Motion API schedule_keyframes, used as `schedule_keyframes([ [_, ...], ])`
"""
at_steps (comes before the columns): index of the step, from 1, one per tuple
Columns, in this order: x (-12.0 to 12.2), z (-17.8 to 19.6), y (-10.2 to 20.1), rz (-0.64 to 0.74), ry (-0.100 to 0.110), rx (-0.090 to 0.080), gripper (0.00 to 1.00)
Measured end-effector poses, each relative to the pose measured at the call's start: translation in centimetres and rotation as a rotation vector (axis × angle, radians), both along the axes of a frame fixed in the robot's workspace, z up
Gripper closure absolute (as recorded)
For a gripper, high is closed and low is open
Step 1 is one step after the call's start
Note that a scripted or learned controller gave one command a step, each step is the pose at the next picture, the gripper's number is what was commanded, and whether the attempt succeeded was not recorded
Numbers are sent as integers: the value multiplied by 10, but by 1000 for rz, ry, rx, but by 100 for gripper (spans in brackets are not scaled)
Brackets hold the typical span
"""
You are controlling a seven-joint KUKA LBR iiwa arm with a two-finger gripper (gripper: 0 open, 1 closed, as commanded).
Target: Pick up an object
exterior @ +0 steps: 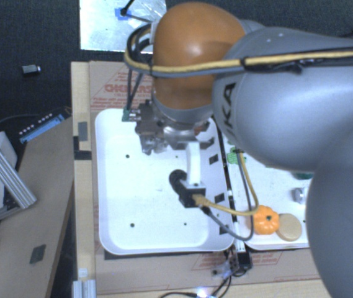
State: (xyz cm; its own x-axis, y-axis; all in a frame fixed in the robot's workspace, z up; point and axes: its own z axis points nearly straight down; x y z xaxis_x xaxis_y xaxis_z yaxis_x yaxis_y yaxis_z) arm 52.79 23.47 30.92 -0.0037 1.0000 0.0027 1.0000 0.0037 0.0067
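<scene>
My gripper [150,136] hangs over the far part of the left white bin [117,228], under the orange band of the arm. Its tip is hidden by the wrist. In the right bin [269,244], a small orange pumpkin-shaped object [265,221] lies near the front edge, with a tan round object [290,228] touching its right side. A green object [234,158] peeks out beneath the arm further back. A small silvery object [297,195] lies at the arm's edge. All of these are well to the right of the gripper.
The big grey arm [288,104] covers most of the right bin. A divider rail [224,185] runs between the two bins. Cardboard [111,85] lies under the bins, and a metal frame [2,172] stands off the bench at left.
</scene>
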Motion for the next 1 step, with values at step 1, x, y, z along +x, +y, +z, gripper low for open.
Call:
schedule_keyframes([
  [1,10,-7,-50,-8,6,-4,100],
])
